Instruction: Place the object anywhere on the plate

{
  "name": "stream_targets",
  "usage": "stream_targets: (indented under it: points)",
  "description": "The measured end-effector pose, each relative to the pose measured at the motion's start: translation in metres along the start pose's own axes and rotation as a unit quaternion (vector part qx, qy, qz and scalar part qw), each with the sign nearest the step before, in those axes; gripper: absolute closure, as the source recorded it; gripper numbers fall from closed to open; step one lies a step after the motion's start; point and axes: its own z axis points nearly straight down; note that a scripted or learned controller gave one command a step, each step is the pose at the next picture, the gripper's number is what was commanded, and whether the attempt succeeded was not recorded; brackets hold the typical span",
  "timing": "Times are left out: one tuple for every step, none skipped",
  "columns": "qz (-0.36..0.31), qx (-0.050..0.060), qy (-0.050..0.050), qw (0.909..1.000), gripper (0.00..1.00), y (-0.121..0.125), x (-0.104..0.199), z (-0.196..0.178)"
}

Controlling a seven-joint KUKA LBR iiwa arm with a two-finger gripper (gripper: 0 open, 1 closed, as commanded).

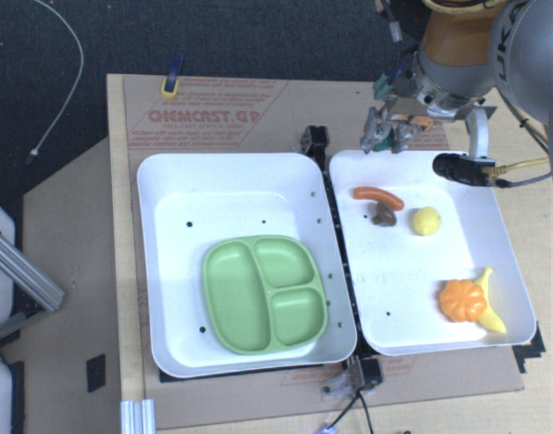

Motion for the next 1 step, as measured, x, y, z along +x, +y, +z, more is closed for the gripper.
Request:
stream_targets:
  points:
    - [0.0,-0.001,0.0,1.0,1.0,0.0069,0.0489,-0.0012]
